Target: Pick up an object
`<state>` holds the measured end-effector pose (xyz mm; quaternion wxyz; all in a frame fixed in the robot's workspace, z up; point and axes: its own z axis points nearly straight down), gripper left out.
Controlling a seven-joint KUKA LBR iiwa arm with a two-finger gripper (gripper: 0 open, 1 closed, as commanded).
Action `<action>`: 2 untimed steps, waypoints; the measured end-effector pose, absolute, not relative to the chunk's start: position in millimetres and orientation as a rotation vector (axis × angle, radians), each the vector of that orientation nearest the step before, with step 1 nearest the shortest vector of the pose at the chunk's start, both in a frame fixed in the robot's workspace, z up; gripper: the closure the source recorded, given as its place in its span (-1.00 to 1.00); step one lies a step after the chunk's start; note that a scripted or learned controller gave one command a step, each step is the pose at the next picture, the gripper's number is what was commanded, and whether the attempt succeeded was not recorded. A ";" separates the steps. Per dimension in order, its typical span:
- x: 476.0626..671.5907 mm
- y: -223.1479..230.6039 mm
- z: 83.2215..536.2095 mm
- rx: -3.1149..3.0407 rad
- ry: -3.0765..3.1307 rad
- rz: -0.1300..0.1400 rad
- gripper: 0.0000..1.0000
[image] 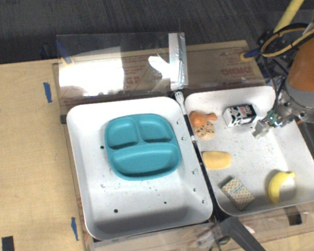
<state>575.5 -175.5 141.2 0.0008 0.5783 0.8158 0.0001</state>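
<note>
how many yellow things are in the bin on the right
2: a pale yellow lump by the bin's left wall, and a brighter yellow item near its front right corner. None looks hidden.

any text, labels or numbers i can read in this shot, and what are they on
Nothing reads clearly.
Brown cardboard panel behind the bins: reddish printed lettering, too faint and blurred to read.
Small black and white printed carton in the right white bin: markings, too small to read.
Small patterned square packet: a speckled pattern, no legible words.
Teal divided plastic plate in the left bin: no text visible.
</note>
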 end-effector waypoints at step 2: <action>507.0 -202.3 265.5 0.960 2.984 -0.001 1.00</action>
